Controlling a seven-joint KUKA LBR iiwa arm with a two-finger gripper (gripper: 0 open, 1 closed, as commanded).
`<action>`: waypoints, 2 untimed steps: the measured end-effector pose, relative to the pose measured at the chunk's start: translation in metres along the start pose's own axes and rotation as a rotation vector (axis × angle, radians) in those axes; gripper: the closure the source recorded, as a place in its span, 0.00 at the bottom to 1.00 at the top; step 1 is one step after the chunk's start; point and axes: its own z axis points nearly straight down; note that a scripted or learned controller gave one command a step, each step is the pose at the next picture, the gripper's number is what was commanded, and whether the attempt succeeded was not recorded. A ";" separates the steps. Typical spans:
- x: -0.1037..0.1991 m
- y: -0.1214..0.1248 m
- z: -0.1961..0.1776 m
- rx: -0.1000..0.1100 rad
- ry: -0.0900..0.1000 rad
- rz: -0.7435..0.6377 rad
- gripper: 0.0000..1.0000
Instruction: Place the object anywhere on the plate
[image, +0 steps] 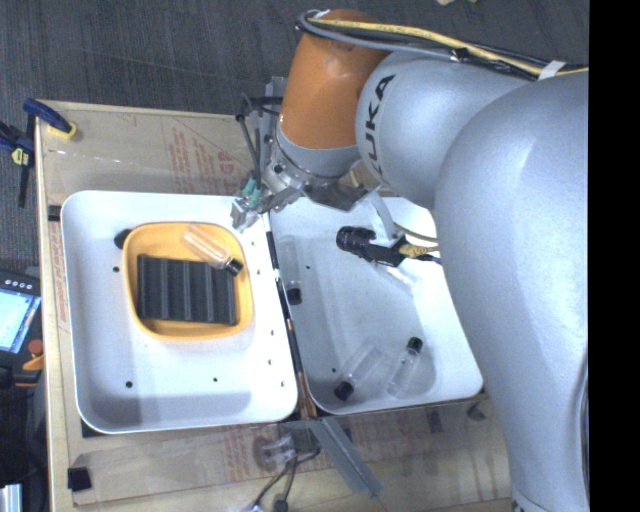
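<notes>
Arm: big grey KUKA arm (480, 200) comes in from the right and covers a good chunk of the right bin; the orange band (325, 80) sits up top, just above the wrist.

Gripper: the gripper (245, 208) hangs over the back edge of the left bin, near the seam between the two bins, just above the plate's far right corner. Honestly can't tell if it's spread or pinched, the tip is small and blurry. Nothing visibly held in it.

Object: a small clear vial with a black cap (212, 247) is lying on its side on the plate's upper right rim, tilted, cap end pointing down and right. It's just below the gripper, and I can't tell whether they touch.

Plate: yellow-orange squarish plate (145, 330) with a dark ribbed centre, sitting in the left bin, toward the back half.

Left bin: white shallow bin (110, 390), the plate is well inside it, with bare white floor in front.

Right bin: the other white bin (445, 350) has two more clear vials with black caps lying near its front edge, one (358, 372) to the left and one (405, 365) just beside it on the right.

Cable bit: a black connector (362, 242) hangs off the arm over the right bin.

Bench: cardboard-looking top (150, 135) under both bins.
</notes>
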 end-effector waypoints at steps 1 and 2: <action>0.000 0.000 0.000 0.000 0.000 -0.001 0.00; 0.000 0.000 -0.010 0.000 0.001 0.000 1.00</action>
